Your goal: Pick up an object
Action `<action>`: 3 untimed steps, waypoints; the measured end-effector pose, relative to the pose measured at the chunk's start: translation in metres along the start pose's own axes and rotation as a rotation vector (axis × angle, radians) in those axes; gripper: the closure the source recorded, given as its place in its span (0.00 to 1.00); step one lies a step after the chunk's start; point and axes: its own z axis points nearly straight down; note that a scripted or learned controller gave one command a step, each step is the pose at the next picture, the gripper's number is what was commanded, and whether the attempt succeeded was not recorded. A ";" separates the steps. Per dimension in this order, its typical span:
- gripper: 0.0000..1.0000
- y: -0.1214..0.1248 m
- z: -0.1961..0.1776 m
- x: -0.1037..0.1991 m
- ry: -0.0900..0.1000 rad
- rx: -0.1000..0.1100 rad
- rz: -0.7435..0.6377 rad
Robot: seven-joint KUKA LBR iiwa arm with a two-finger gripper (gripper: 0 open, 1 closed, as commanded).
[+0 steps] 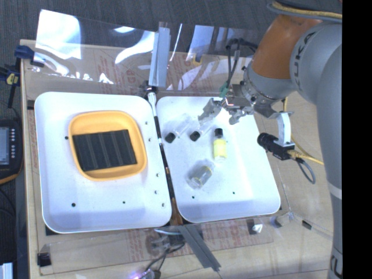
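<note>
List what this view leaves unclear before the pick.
- Gripper: finger state is blurred against the white right bin.
- Clear items near the gripper: outlines fade into the bin.
- Jar: too small to tell its contents.
- Arm: cut off by the right edge.

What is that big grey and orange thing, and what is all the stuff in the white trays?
That big thing is a robot arm. It bends in from the right side, and a computer program moves it. At its tip is a gripper, a metal hand with two fingers, here spread apart with nothing between them. It hangs over the right bin's back edge.

The picture comes from one camera fixed above the bench, looking down at a slant.

On the bench sit two shallow white bins. The left bin holds a yellow tray with a dark ridged insert. The right bin holds a small yellow bottle with a black cap, two clear bottles with black caps, and a clear jar lying on its side. The robot's job is to pick one thing up.
</note>
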 end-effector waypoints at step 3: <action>1.00 0.006 0.139 -0.057 0.000 0.000 -0.154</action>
